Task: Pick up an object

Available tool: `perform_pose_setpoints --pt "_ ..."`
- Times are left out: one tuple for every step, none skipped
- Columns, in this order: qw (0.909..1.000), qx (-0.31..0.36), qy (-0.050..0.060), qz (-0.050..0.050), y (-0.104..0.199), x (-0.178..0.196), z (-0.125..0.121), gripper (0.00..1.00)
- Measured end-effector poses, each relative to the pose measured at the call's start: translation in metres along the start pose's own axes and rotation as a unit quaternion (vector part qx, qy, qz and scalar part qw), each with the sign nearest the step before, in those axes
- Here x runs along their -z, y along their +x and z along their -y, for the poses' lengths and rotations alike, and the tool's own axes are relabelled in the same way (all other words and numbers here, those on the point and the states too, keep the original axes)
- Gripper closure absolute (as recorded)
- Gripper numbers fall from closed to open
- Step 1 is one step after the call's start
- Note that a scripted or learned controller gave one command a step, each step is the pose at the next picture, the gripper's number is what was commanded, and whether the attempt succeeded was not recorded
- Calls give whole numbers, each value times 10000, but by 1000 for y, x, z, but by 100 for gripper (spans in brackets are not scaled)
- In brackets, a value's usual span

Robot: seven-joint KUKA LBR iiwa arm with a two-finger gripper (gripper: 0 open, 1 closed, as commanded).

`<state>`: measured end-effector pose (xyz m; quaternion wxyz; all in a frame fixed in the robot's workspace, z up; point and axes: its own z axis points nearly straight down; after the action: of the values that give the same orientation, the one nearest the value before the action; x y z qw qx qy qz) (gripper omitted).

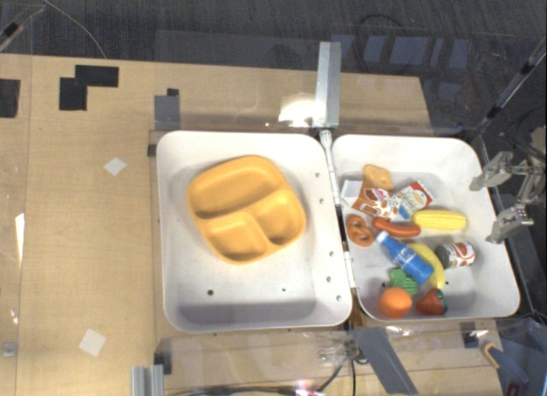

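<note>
While my tool (511,191) hangs spread at three o'clock, nothing's grabbed yet.
Toys crowd the right bin (491,215); corn cob (439,220) lies nearest, my likeliest pick.

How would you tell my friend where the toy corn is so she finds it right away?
Look at the right white bin, the one full of toy food, not the one with the yellow tray. The corn lies on its side near the middle of the pile, just above the blue bottle. It is the pale yellow bumpy cob, fatter than the thin banana below it.
</note>
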<state>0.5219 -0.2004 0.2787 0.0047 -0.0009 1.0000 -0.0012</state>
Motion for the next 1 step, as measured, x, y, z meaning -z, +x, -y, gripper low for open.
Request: perform_pose_setpoints --pt "10000 10 22 52 30 100 1 0"
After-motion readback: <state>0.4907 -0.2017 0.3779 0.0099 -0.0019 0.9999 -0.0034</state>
